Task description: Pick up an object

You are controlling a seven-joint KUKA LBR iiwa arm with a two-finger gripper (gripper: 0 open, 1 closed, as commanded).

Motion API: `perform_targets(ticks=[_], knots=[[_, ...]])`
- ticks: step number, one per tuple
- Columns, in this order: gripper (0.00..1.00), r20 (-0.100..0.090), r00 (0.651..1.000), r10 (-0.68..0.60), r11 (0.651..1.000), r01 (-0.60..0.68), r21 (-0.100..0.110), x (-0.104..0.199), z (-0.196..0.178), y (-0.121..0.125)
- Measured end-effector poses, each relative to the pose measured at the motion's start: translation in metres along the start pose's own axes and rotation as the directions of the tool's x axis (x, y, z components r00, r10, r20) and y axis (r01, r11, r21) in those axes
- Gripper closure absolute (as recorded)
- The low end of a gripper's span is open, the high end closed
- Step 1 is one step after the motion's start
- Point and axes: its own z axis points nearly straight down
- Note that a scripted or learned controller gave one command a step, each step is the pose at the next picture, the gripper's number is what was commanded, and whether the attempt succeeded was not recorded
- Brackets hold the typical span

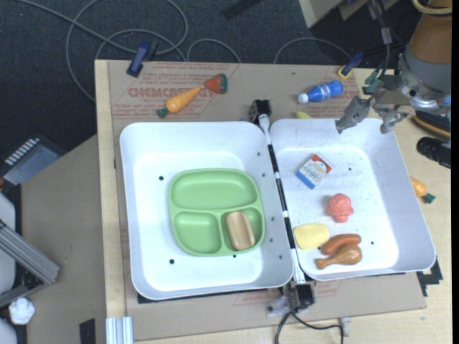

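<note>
**Jaws open above the far rim of the right bin, nothing between them**

The gripper point(369, 119) hangs at about one o'clock in the view, over the far edge of the right bin point(401, 192). Its jaws stand spread apart, two grey fingers point(349, 116) pointing down and outward, with bare bin rim and table showing in the gap. Nothing is held. The arm point(430, 49) rises behind it toward two o'clock, orange band above the grey wrist.

Nearest the jaws, toward eleven o'clock from them, a blue and white bottle point(322, 92) lies on its side on the table point(287, 74), outside the bin. Below the jaws, at about seven o'clock from them, a small blue, white and red carton point(313, 170) lies tilted on the bin floor. Farther toward six o'clock sits a pink lumpy toy point(340, 206), and beyond that, near the bin's near rim, a pale yellow piece point(311, 236) touches a brown drumstick-shaped toy point(340, 251).

The left bin point(143, 192) lies at nine o'clock from the right one, the two joined along a black-clipped seam. In it rests a green divided plate point(208, 192), with a tan bread-like piece point(240, 230) in its lower right compartment.

On the table beyond the left bin, at about eleven o'clock in the view, lies a toy carrot point(181, 100) and just beside it a red and green toy point(216, 84). A small orange item point(419, 188) sits outside the right bin's right wall, at three o'clock.
</note>
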Motion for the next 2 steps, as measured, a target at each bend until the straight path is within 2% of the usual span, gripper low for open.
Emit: perform_targets(ticks=[1, 2], knots=[[0.0, -0.001, 1.0, 0.001, 1.0, -0.001, 0.003, -0.014, 0.142, -0.071], [0.0, -0.001, 1.0, 0.001, 1.0, -0.001, 0.002, -0.001, 0.193, -0.078]])
